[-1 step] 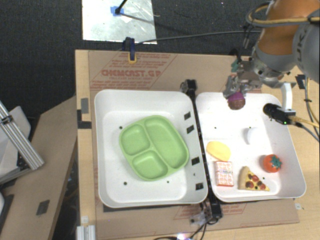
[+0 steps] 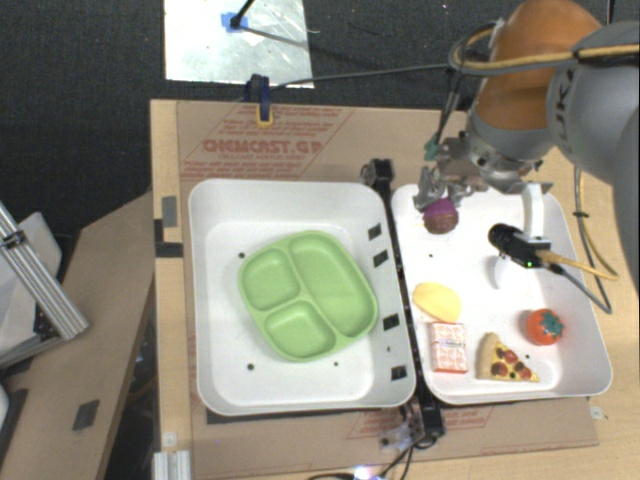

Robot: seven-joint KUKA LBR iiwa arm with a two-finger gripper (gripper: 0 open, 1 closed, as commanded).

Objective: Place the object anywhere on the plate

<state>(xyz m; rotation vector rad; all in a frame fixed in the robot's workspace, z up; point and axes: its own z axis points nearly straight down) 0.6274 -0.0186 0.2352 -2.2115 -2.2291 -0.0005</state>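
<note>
The purple object (image 2: pixel 440 215) sits near the back of the right bin (image 2: pixel 590 368), between the gripper's (image 2: pixel 438 196) narrow fingers, so the grasp looks in hand. Next comes a lift leftward over the divider to the green plate (image 2: pixel 305 293). Toy pizza (image 2: pixel 505 360), tomato (image 2: pixel 543 326) and yellow piece (image 2: pixel 437 301) lie clear.

Plate (image 2: pixel 306 293) sits in left bin (image 2: pixel 215 268). My gripper (image 2: pixel 437 190) over right bin (image 2: pixel 590 368), far end, just above round object (image 2: pixel 440 216). Near end: box (image 2: pixel 448 347), pizza slice (image 2: pixel 503 359), tomato (image 2: pixel 543 326) side by side; potato-shaped piece (image 2: pixel 437 301) behind box.
</note>
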